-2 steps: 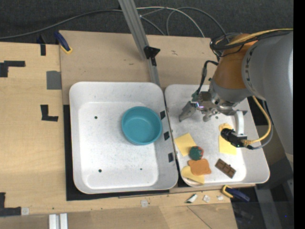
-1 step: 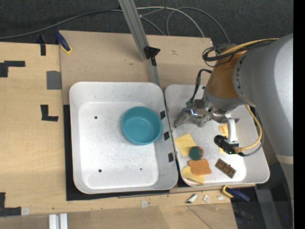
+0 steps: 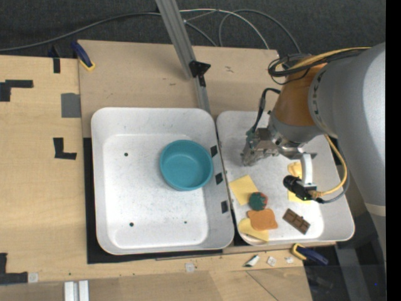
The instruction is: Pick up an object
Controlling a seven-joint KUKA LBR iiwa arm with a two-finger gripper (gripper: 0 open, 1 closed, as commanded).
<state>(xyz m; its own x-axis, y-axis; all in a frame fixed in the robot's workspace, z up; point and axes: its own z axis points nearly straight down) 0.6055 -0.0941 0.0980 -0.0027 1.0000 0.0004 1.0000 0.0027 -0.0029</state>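
Right shallow white bin (image 3: 235, 123): end effector (image 3: 252, 154) low over bare floor, grip state cannot be told. Flat yellow square slice (image 3: 243, 188) just below it. Advice: centre over slice, descend vertically before closing.

Grey arm (image 3: 357, 105) comes in from right of view, orange band (image 3: 294, 105) just above wrist. Wrist angled down & to view's left. Gripper (image 3: 252, 154) low at its end, tips pointing down-left; too small to tell how fingers stand.
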